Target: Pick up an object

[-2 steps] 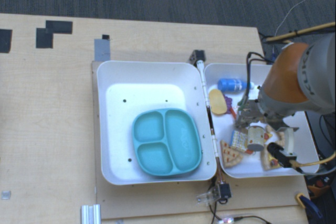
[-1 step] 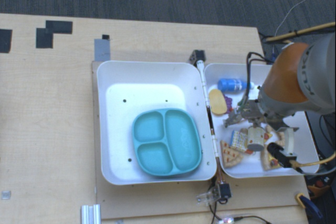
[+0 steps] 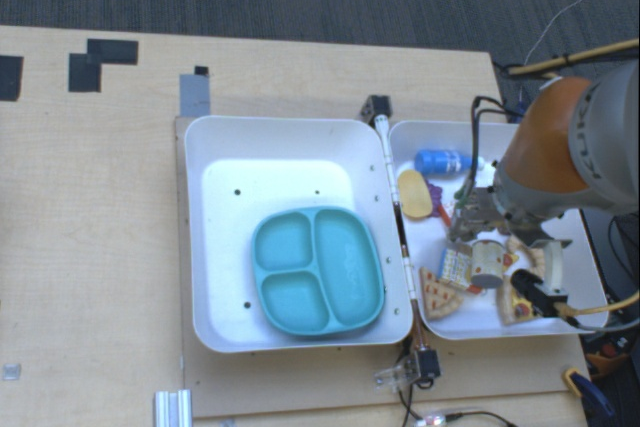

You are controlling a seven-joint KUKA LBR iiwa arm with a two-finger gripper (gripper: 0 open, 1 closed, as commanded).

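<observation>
- Objects crowd the near end of your right bin (image 3: 590, 260): a pizza-slice toy (image 3: 437, 294) at the near left corner, a small printed box (image 3: 455, 265) just beyond it, directly beneath your gripper (image 3: 470, 227).
- Whether the gripper is apart or together cannot be told from this angle; nothing visibly sits in it.
- Beyond lie a yellow oval toy (image 3: 414, 194) against the dividing wall and a blue bottle (image 3: 438, 160), lying crosswise at the far end.
- Open floor is scarce; the left bin (image 3: 215, 215) holds a teal divided plate (image 3: 318, 268).

Divided plate (image 3: 318, 269) in left bin (image 3: 205, 215)
</observation>
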